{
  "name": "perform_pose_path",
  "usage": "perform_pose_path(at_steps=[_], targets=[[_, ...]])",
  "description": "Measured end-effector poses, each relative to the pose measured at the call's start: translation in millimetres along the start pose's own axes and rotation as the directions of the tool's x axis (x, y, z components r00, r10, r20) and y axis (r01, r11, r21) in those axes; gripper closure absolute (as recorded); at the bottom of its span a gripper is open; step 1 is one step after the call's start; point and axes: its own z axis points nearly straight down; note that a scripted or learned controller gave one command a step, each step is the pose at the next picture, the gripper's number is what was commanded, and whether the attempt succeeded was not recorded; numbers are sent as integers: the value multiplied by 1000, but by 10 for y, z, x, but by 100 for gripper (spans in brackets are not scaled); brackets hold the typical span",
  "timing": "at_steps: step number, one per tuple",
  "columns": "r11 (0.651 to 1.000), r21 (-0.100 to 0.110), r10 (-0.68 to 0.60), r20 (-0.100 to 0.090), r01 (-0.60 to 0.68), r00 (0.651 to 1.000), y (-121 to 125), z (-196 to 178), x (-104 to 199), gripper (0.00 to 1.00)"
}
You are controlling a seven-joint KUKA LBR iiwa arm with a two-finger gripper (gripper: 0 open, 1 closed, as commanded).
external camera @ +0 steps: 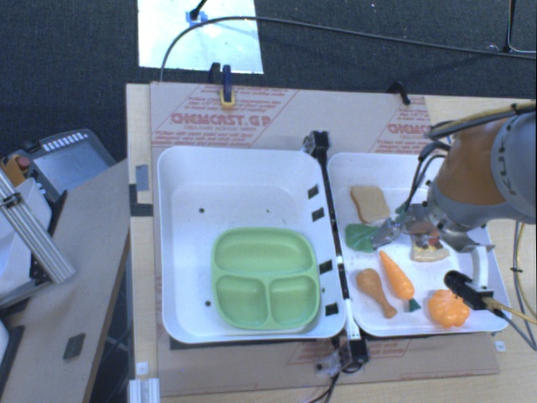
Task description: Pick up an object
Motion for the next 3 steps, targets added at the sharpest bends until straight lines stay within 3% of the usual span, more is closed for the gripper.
perform_pose_path(at_steps=[1,3], targets=[[1000,-7,-1,2,1,1000,21,-141,-5,100],[1000,-11,-4,2,4,1000,125,-1099,65,100]])
